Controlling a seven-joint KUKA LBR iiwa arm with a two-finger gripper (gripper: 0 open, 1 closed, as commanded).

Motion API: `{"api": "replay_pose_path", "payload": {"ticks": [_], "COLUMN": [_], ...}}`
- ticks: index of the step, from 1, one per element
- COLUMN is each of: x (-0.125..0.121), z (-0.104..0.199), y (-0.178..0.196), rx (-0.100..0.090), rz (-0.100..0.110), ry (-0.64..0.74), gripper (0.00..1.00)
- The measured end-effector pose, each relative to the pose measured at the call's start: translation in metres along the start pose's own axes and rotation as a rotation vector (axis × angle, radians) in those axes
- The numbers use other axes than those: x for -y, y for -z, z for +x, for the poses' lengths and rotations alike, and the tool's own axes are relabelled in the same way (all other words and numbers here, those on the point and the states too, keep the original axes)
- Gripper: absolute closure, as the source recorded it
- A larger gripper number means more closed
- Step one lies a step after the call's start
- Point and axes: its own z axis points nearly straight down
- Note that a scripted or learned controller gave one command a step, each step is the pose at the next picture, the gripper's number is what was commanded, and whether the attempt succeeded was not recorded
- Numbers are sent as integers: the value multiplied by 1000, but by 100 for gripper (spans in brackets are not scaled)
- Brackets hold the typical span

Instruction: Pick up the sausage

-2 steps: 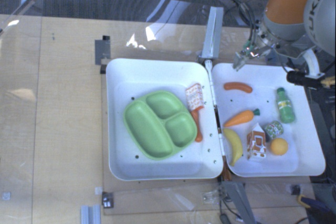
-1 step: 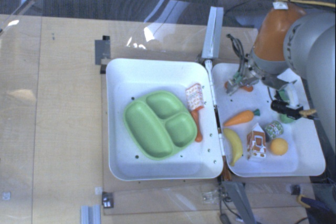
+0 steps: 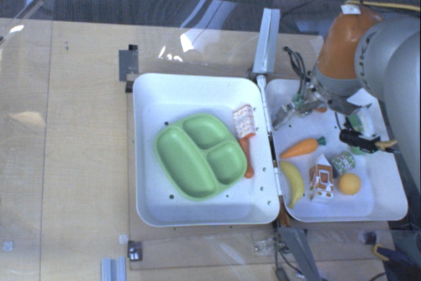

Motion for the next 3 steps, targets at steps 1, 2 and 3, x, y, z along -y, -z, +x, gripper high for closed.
{"api": "replay_pose_path", "payload": {"ticks": [1, 2, 3], "x": [86, 34, 9], "z": [-2, -59, -67], "y": [-1, 36, 5], "rx": [21, 19, 13], "rz": [-25, -21, -15], "ry": [111, 106, -52], "gripper": [0, 0, 0]}}
